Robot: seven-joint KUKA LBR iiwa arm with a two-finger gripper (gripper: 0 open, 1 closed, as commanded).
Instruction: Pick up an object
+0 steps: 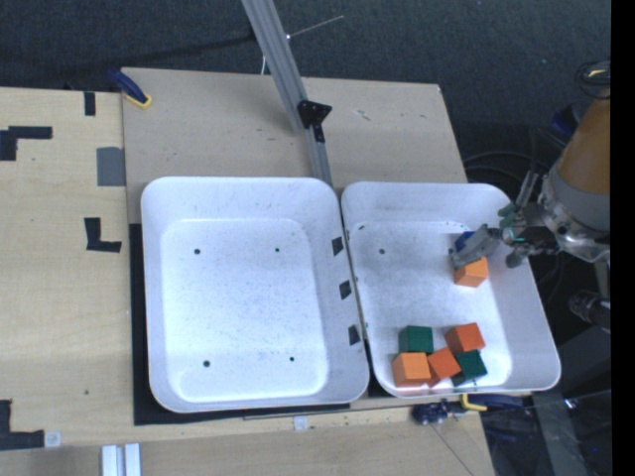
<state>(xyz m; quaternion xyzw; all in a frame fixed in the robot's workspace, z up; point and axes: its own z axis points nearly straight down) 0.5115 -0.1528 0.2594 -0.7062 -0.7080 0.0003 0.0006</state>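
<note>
Two white bins are sitting side by side on the bench. The gripper point(473, 256) is reaching into the right bin point(526, 296) from the right edge, and an orange block point(471, 272) is lying directly under its tip, touching or nearly touching it. Whether the fingers are spread or closed on that block cannot be told. Five more blocks, orange and green point(438, 355), are clustering near the front wall.

Blocks point(437, 355) cluster in the right bin's point(397, 206) near corner (one block point(471, 273) apart).
</note>
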